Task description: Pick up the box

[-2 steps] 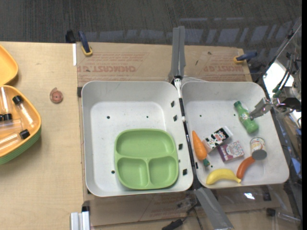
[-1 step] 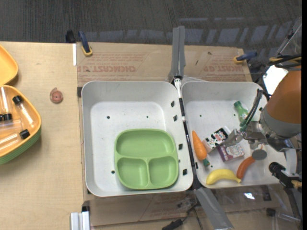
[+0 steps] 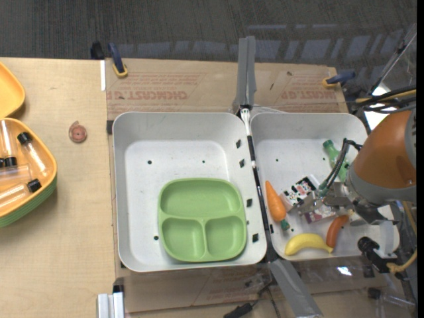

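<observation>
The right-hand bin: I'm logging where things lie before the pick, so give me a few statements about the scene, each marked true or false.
1. The green three-compartment plastic plate lies in the left white bin. True.
2. The yellow banana lies in the left white bin. False: it lies in the right white bin, near its front wall.
3. The orange carrot lies in the right white bin, close to the wall between the two bins. True.
4. The small black-and-white patterned box rests on the green plate. False: it lies on the floor of the right bin, between the carrot and the gripper.
5. The banana lies behind the box, toward the far wall. False: it lies in front of it.
</observation>
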`<state>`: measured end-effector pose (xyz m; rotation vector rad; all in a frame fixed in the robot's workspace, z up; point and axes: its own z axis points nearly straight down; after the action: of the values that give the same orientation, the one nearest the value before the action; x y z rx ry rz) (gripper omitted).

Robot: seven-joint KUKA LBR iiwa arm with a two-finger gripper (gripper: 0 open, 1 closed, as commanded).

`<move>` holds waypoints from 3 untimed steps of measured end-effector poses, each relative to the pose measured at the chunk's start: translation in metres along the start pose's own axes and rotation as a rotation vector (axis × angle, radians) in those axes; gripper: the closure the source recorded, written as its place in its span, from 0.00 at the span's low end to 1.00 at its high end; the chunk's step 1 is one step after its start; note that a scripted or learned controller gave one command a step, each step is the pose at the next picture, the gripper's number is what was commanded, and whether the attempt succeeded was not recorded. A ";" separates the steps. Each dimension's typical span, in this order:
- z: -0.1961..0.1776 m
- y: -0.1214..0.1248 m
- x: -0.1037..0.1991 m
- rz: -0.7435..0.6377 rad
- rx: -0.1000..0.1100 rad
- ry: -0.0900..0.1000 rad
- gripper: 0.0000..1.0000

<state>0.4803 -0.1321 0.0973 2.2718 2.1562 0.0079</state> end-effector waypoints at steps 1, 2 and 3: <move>-0.010 0.002 0.002 -0.002 -0.005 0.003 1.00; -0.122 0.029 0.020 0.076 0.012 0.000 1.00; -0.122 0.029 0.020 0.076 0.013 0.001 0.00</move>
<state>0.5089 -0.1132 0.2197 2.3595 2.0748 -0.0046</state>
